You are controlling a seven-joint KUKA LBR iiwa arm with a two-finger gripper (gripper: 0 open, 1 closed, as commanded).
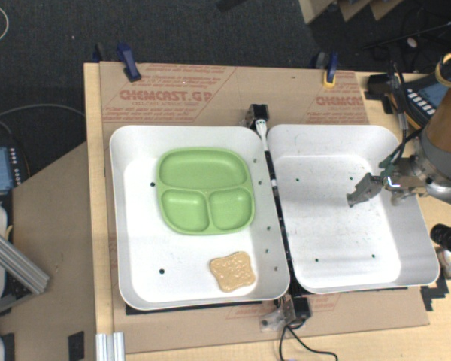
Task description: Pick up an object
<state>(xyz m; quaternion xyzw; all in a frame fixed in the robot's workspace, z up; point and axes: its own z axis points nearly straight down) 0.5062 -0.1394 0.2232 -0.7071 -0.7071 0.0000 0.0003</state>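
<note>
Cracker (pixel 233 271) + green tray (pixel 206 190): left bin (pixel 128 224) | end effector (pixel 361 193): right bin (pixel 406 254), grip state unclear

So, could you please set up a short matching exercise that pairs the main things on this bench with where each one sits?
Things:
1. green divided tray
2. tan toast-shaped piece
3. pincer
4. blue clamp

Places:
A. over the right bin
B. far edge of the board, towards the left
C. near part of the left bin, in front of the tray
D. middle of the left bin

Pairs: 1-D, 2-C, 3-A, 4-B
</note>
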